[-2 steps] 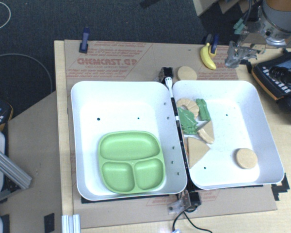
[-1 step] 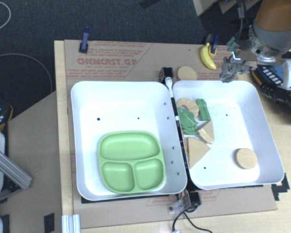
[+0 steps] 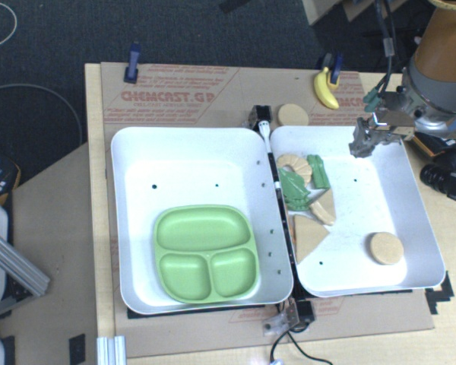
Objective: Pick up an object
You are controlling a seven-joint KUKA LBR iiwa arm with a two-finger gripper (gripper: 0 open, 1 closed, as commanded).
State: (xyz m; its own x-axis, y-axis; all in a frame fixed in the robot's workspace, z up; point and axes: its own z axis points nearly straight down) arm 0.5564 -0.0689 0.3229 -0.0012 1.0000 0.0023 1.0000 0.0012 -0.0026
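My gripper (image 3: 362, 146) hangs over the far edge of the right bin (image 3: 380, 272), pointing down, with nothing seen between its fingers. In that bin's left part lies a pile of toy food: a tan round piece (image 3: 293, 164), green pieces (image 3: 296, 188) and a tan wedge (image 3: 322, 210). A round tan cookie (image 3: 384, 248) rests alone at the near right of the bin. The pile is left of and nearer than the gripper.
The left bin (image 3: 137, 166) holds a green divided tray (image 3: 205, 251). Outside the bins, on the cardboard at the back, lie a yellow banana (image 3: 326, 90) and a tan disc (image 3: 292, 115). Blue clamps (image 3: 132, 61) hold the board's far edge.
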